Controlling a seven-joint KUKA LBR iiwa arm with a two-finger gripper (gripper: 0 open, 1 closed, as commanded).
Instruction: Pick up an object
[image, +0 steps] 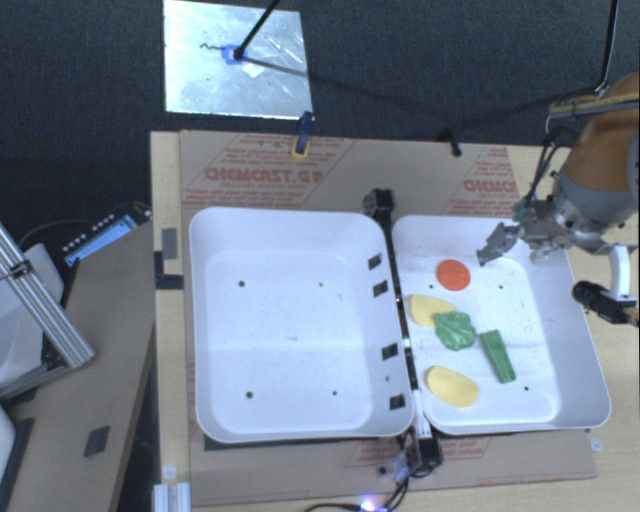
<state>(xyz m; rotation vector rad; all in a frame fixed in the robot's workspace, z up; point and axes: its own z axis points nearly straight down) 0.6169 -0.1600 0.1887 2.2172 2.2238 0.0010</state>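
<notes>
While the orange disc (453, 274) lies flat in the right bin (570, 345), the gripper (519, 243) hangs just above and to its right, fingers spread apart and holding nothing. Below the disc sit a yellow piece (428, 308), a green leaf (455, 329), a green bar (497, 356) and a second yellow piece (452, 385). The left bin (290, 320) adjoins the right one.

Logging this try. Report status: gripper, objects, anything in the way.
Gripper over right bin, far edge, holding nothing. Orange disc nearest it; two yellow pieces, green lump, green bar nearer. Nothing blocks the disc.
</notes>
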